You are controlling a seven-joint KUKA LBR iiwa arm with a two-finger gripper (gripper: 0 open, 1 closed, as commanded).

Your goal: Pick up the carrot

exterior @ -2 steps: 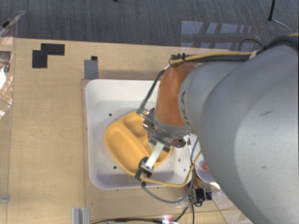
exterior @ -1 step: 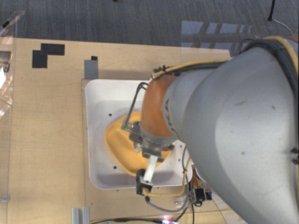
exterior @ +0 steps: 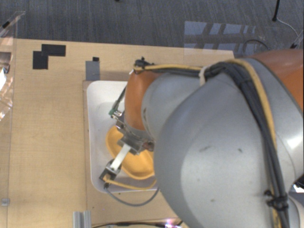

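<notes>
My gripper [exterior: 129,140] hangs low over the near half of the left white bin [exterior: 95,127], below the orange wrist band [exterior: 135,103]. Right under it lies a rounded yellow thing [exterior: 137,167], maybe a bowl or dish, partly covered by the wrist. The big grey arm [exterior: 223,151] reaches in from the right and hides the rest of this bin and the whole right side of the bench. No orange carrot shape stands out among the visible parts of the bin.
The bin's left wall [exterior: 88,137] and near left corner [exterior: 97,186] are visible. Bare wooden bench [exterior: 42,141] stretches to the left. Black markers [exterior: 47,55] and a small grey bracket [exterior: 93,69] sit at the back.
</notes>
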